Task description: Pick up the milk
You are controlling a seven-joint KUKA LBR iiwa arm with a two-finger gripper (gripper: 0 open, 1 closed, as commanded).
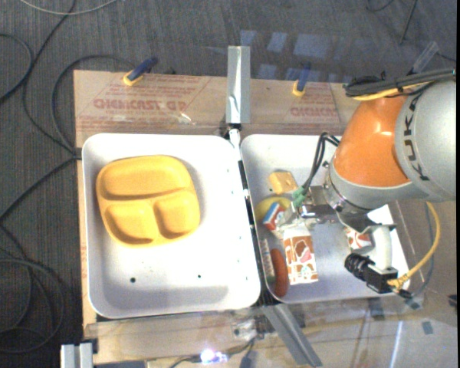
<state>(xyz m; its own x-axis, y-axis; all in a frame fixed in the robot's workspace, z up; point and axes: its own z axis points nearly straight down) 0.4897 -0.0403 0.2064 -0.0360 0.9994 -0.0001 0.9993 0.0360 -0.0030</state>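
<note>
The milk is a small brown and white carton lying near the front of the right bin. My gripper hangs over the middle of that bin, just behind the carton's far end and close to it or touching it. The grey and orange arm covers the bin's right half and hides the wrist.
A yellow block and a yellow, red and blue toy lie left of the gripper. A brown sausage rests beside the carton at the bin's left wall. A yellow divided tray sits in the left bin.
</note>
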